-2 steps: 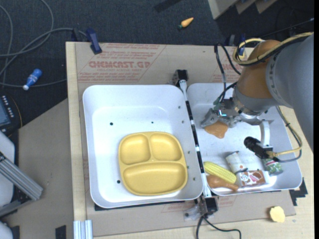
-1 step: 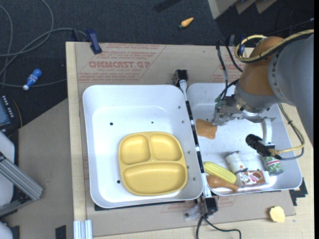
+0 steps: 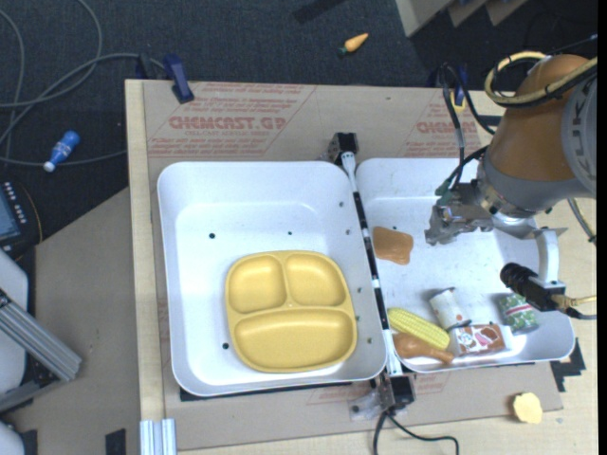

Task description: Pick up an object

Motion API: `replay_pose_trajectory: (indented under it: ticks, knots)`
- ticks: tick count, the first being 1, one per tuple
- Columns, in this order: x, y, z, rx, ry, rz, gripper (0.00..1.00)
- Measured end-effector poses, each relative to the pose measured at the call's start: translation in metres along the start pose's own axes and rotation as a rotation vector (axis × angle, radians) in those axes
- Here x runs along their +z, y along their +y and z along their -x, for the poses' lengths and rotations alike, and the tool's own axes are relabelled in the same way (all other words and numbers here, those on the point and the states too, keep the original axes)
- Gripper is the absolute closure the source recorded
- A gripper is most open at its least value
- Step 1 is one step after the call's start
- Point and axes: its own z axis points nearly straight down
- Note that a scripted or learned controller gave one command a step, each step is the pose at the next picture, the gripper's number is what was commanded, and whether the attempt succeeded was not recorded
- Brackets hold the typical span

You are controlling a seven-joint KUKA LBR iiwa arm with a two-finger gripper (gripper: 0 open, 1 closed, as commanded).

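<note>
Camera view shows the gripper point(image 3: 446, 224) over the right bin point(image 3: 417, 183), and I cannot tell how wide it is or if it has hold of a thing. The nearest thing is a flat tan bread slice point(image 3: 392, 245), just to its left and a bit lower. Bumpy yellow corn point(image 3: 418, 325) lies slanted near the front wall.

**One fixed camera looking down on both bins**

The single camera is sitting above the bench point(image 3: 285, 102), looking down at a slant from a moderate height. It is taking in the left bin point(image 3: 190, 254) and right bin point(image 3: 417, 183) whole, plus dark floor point(image 3: 237, 17) beyond the bench's far edge. The arm point(image 3: 541, 140) is entering from the right.
</note>
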Motion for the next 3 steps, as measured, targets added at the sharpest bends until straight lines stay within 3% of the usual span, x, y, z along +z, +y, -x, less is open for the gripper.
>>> replay_pose_trajectory:
  ticks: [1,2,3]
  knots:
    - [0.006,-0.001,0.000,0.000,0.000,-0.007,0.00]
    - [0.111,0.045,0.035,0.002,-0.001,-0.008,0.00]
    - [0.105,-0.074,0.015,0.003,0.002,-0.012,0.00]
